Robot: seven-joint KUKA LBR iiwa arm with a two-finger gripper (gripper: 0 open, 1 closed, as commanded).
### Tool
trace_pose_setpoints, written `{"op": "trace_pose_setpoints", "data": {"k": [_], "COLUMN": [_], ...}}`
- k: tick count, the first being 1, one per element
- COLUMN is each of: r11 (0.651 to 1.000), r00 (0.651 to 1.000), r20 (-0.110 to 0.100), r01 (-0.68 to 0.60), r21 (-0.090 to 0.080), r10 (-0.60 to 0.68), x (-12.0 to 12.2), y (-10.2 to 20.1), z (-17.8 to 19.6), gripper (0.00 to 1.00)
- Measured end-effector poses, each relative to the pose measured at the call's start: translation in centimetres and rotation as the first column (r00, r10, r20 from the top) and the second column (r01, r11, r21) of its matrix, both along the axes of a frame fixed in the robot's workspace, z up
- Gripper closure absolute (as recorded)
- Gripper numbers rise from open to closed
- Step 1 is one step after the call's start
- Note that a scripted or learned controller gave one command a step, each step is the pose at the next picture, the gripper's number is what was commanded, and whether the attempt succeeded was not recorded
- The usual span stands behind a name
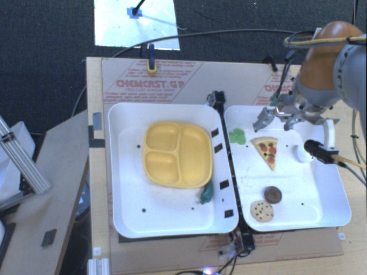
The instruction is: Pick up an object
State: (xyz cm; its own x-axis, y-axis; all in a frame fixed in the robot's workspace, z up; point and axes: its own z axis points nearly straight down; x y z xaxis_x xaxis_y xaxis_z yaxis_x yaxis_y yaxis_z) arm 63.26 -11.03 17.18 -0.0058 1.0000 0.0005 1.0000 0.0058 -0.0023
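Two metal fingers (265, 119) of the hand (277, 120) are spread apart with nothing between them, hovering over the far edge of the right bin (338, 205). Just beneath the hand lies a pizza slice (266, 150), with a green piece (237, 135) at the bin's left edge. A brown cookie (273, 195) and a chip cookie (262, 211) lie near the front edge. In the left bin (126, 211) sits a yellow divided plate (176, 153), a dark green object (206, 192) touching its front right corner.
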Motion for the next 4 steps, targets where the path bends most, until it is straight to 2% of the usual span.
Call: {"op": "trace_pose_setpoints", "data": {"k": [1,2,3,4], "r11": [1.000,1.000,1.000,1.000], "r00": [1.000,1.000,1.000,1.000], "r20": [0.000,0.010,0.024,0.010], "r01": [0.004,0.004,0.003,0.000], "r21": [-0.001,-0.004,-0.002,-0.001], "r10": [-0.004,-0.004,-0.003,0.000], "x": [0.3,0.7,1.1,1.9], "y": [-0.5,-0.5,-0.4,0.4], "z": [-6.1,-8.3,-6.7,-1.4], "gripper": [0.00,0.00,1.00,1.00]}}
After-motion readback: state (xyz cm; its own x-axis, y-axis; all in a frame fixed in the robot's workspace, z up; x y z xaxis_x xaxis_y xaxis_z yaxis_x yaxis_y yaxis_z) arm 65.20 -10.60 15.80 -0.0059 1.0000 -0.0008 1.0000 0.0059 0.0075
